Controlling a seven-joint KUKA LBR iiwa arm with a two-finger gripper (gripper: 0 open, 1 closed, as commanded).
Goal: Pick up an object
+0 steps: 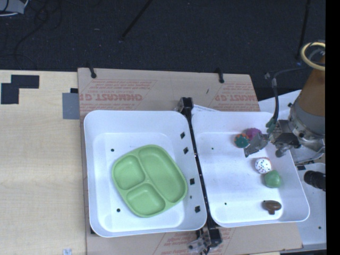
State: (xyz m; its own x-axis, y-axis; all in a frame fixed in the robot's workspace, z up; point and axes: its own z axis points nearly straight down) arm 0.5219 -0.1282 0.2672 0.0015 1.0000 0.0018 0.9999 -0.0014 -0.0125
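- Camera view: the arm comes in from 3 o'clock, and its end effector hangs low over the upper part of the right bin.
- Whether the end effector is wide or narrow, I cannot tell; its dark tip blurs against the things under it.
- The tip sits right by a teal ball and a purple thing at its 10 o'clock; touching or just above them, I cannot tell.
- A white ball with red dots lies just at the tip's 6 o'clock, apart from it.
- A green ball lies just beside the white ball, at its 5 o'clock.
- A brown thing lies near the bin's 5 o'clock corner.
- The left bin bears a green tray with three compartments, flat, tilted clockwise.
- Both bins lie on cardboard on the counter.
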